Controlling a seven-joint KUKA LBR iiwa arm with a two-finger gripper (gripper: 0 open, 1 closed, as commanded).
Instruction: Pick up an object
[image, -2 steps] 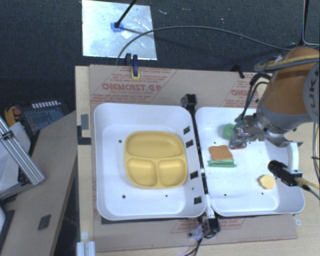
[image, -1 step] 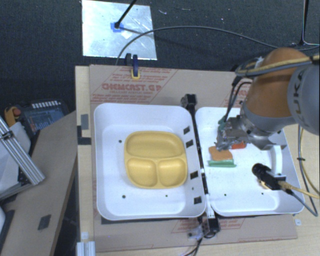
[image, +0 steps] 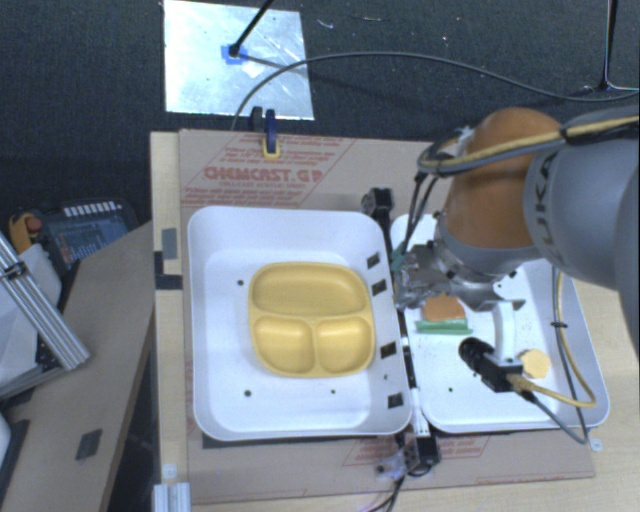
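the hand (image: 418, 288) hangs just beside the orange-and-green block (image: 443, 312); nothing looks lifted, the grasp is not yet made; wide or narrow, i cannot tell.

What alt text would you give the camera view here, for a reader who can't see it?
A grey robot arm with an orange band reaches from the right over the right white bin, its gripper low beside a flat orange block with a green edge. The left bin holds a yellow divided plate.
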